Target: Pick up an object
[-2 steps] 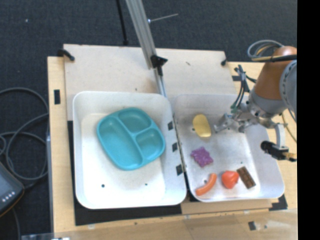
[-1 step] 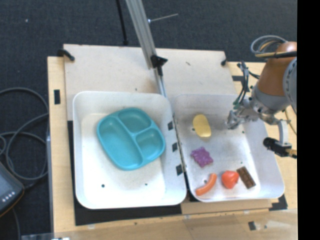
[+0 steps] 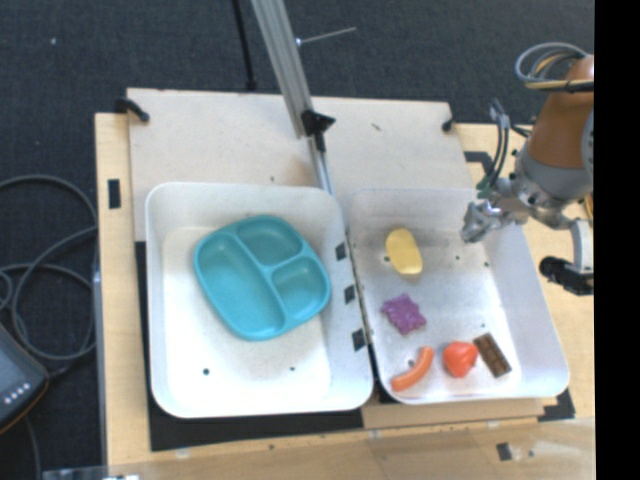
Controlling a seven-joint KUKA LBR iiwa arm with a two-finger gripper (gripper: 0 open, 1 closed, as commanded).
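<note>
Nothing appears picked up yet, so the whole grasp looks still to do. Two shallow white plastic bins sit side by side. The left bin (image 3: 170, 368) holds a glossy teal divided plate (image 3: 262, 276). The right bin (image 3: 530, 298) holds a yellow lump (image 3: 404, 251), knobbly purple piece (image 3: 403, 314), orange carrot (image 3: 413, 368), red piece (image 3: 459, 358) and brown block (image 3: 491, 354). The gripper (image 3: 478, 220) hovers over the right bin's far corner; whether it is clenched, I cannot tell.

The arm (image 3: 560, 133) is cut off by the picture's right edge, with only its orange band and wrist shown. The gripper (image 3: 476, 223) is rendered too small and blurred for its fingers to be made out. A dark device (image 3: 15, 383) is clipped at the lower left edge, and the slanted metal pole (image 3: 280, 48) is cropped at the top.
</note>
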